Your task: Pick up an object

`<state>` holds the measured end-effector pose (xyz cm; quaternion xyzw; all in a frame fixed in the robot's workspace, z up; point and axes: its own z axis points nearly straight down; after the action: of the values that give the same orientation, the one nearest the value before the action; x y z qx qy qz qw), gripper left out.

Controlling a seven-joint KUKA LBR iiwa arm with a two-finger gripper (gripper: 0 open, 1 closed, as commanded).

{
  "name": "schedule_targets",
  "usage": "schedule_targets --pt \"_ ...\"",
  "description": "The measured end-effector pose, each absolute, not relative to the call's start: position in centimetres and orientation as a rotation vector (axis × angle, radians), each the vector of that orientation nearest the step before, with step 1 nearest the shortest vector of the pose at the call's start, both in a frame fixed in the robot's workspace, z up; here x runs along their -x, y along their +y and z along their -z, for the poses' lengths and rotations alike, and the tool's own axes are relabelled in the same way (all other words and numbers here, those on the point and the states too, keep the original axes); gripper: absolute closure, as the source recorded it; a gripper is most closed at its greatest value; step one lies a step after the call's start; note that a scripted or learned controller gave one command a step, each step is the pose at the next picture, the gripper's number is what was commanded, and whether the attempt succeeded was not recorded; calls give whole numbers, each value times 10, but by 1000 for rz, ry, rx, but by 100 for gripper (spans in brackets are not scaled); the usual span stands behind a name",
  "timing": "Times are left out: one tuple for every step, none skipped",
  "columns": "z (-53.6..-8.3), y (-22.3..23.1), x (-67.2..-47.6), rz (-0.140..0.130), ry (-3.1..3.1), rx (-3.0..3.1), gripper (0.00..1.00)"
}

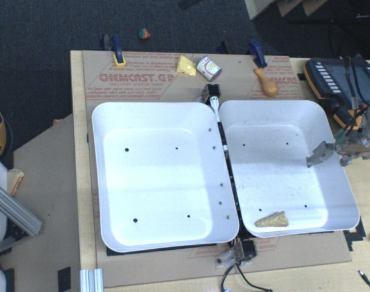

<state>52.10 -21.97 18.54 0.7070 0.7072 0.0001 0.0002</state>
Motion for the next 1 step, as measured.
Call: schedule_targets --pt "-196 -220 -522 -2 2220 -2217 100"
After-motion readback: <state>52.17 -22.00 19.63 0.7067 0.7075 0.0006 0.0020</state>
